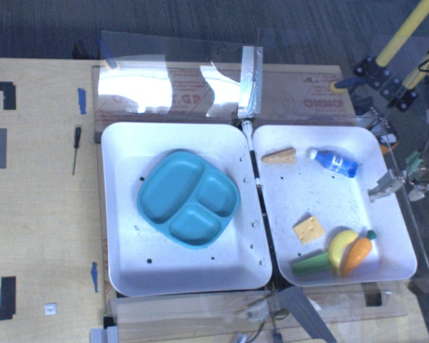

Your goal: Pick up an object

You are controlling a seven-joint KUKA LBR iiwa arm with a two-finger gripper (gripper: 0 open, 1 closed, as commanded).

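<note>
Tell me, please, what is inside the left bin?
The left bin holds one thing, a blue divided plate with three compartments, lying flat near the middle. The bin floor under the plate is covered, so I cannot tell if anything is beneath it.

body | pincer (386,186) pale grey metal (small, blurred) | greenish part just behind

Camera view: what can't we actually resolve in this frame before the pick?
- Gripper: at the right bin's right rim, small and cluttered; finger state unreadable.
- Arm: cut off by the right edge.
- Green object: its right end is tucked under the yellow fruit and orange carrot.
- Blue bottle: label too small to read.
- Cardboard print behind the bins: lost to glare on the clear sheet.
</note>
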